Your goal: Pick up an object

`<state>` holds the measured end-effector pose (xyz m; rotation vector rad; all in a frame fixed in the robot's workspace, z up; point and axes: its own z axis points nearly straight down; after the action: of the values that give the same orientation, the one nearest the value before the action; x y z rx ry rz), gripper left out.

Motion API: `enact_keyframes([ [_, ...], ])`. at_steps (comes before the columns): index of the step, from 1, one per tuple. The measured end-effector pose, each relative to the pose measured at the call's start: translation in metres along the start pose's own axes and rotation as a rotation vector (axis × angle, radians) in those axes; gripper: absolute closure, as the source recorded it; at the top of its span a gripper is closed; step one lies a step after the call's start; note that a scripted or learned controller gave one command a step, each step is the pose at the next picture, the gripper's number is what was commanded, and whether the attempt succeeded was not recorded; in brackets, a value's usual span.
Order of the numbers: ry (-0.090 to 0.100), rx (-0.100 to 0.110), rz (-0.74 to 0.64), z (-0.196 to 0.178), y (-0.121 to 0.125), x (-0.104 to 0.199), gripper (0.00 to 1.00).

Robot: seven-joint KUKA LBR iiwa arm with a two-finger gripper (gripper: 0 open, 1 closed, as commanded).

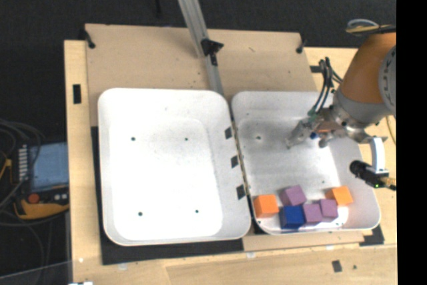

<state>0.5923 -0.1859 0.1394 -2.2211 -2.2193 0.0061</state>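
Several small blocks lie along the near edge of the right bin (pixel 267 117): an orange block (pixel 266 204), a purple block (pixel 293 195), a blue block (pixel 292 216), two more purple ones (pixel 312 213) (pixel 328 208), and a second orange block (pixel 342 195). My gripper (pixel 308 135) hangs over the upper middle of that bin, well behind the blocks and apart from them. The arm's orange band (pixel 367 70) rises to the right of it. I see nothing held in the gripper.
The left bin (pixel 167 163) sits beside the right one. A slanted metal pole (pixel 190 7) rises from between the bins at the back. Cables and a blue box (pixel 47 167) lie off the bench to the left.
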Motion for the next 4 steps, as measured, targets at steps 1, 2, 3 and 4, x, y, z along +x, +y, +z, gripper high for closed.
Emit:
enact_keyframes([
  [1, -0.002, -0.006, 0.001, 0.043, 0.001, -0.001, 0.0],
  [2, -0.001, -0.011, 0.005, 0.03, 0.002, -0.002, 1.0],
  [3, 0.0, -0.01, -0.003, -0.015, 0.006, 0.0, 1.0],
  [4, -0.001, -0.012, -0.005, -0.07, 0.012, 0.008, 1.0],
])
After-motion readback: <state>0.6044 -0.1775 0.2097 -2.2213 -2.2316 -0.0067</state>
